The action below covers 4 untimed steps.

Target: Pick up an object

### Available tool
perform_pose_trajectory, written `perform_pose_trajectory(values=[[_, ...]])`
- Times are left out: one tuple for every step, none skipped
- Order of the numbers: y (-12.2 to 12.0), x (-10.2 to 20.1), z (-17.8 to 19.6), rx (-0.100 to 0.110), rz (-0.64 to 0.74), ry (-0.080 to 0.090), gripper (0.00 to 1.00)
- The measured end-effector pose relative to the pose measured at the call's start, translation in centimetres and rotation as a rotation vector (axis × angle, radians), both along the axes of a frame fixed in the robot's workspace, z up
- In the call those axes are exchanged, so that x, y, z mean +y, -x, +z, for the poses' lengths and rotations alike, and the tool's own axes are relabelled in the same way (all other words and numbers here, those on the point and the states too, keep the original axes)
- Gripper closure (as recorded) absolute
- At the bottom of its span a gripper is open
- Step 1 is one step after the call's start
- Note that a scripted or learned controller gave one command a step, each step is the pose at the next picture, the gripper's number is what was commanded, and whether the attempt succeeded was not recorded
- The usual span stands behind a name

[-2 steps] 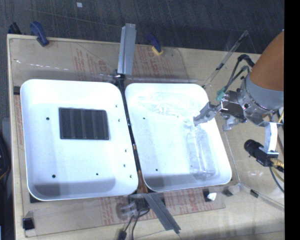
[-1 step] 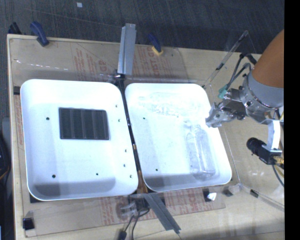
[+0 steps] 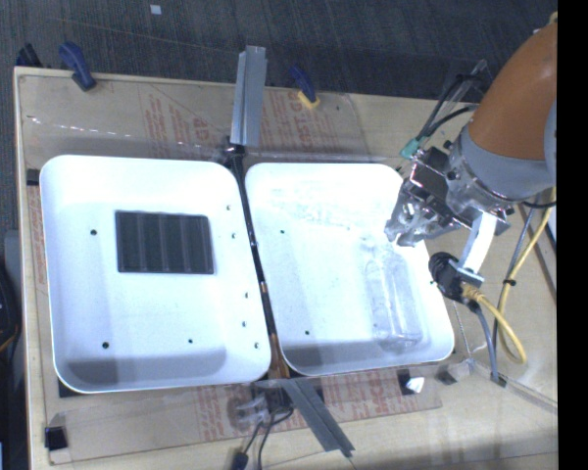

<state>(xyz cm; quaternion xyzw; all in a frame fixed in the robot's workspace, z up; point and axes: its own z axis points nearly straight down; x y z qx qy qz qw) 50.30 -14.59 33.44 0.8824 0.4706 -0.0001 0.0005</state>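
Note:
A clear plastic bottle [image 3: 392, 297] lies lengthwise near the right wall of the right bin [image 3: 314, 262], hard to make out against the white floor. My gripper [image 3: 409, 225] hangs over the bin's right edge, just above the bottle's upper end. Nothing shows between its fingers. A dark ribbed rectangular block [image 3: 165, 242] lies flat in the middle of the left bin [image 3: 78, 311], far from the gripper.
A metal divider bar [image 3: 247, 96] runs up from between the two bins. Blue clamps [image 3: 76, 65] sit at the bench's back edge. Yellow and black cables [image 3: 500, 321] hang off the arm at the right of the right bin.

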Motion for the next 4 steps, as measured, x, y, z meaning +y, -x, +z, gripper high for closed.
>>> perform_pose_trajectory(values=[[-1.5, 3.1, 5.2, -0.001, -0.199, -0.001, 1.00], [-2.8, 7.3, -7.3, 0.007, -0.213, -0.001, 1.00], [-5.6, 7.8, -9.0, 0.002, -0.025, -0.001, 1.00], [-9.0, 0.1, -15.1, 0.006, 0.397, -0.003, 1.00]])
